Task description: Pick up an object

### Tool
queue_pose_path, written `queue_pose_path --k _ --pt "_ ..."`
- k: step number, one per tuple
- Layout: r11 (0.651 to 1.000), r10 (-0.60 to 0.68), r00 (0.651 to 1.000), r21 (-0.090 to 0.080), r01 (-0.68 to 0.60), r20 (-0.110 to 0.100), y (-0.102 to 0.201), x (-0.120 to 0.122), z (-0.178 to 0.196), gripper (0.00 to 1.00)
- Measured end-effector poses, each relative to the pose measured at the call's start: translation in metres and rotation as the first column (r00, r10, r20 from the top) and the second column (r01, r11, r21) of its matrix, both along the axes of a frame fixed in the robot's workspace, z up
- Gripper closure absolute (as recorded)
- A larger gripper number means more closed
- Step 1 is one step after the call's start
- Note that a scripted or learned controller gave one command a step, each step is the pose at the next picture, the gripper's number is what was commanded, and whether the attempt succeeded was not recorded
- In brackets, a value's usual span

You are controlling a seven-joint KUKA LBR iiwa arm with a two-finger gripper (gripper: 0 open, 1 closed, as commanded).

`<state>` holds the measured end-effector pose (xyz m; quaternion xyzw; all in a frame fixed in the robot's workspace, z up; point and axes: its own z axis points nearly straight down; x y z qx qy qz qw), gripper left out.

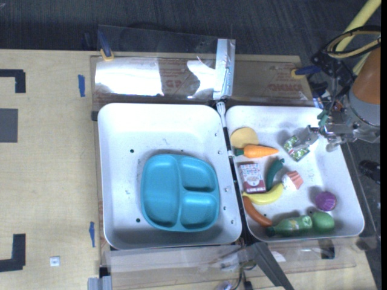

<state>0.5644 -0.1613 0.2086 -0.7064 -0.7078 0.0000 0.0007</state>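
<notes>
My gripper [315, 132] reaches in from the right over the upper part of the right bin [351, 180]. A small green-and-white packet [297, 145] lies right at its tip, touching or nearly touching it. Further left in that bin are a yellow round piece [243, 136], an orange carrot [260, 151], a red-and-white packet [251, 177] and a banana [267, 196]. A purple toy [325, 200], a green bottle [290, 224] and a green round fruit [323, 221] sit near the front.
The left bin [115, 162] holds a blue divided plate [179, 191]. A clear plastic sheet [163, 71] stands behind the bins. Cables [338, 47] hang at the upper right, above the arm. A second orange piece [256, 212] lies by the bins' shared wall.
</notes>
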Motion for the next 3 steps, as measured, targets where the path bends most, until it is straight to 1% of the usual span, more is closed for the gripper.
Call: queue_pose_path --k 1,2,3 --pt "1.0 0.006 1.0 -0.003 -0.006 0.007 0.007 0.054 -0.111 0.0" --pt "1.0 0.006 1.0 -0.002 -0.006 0.005 0.008 0.054 -0.103 1.0" --pt "0.991 -0.133 0.991 0.003 0.133 0.009 0.129 -0.004 0.049 1.0"
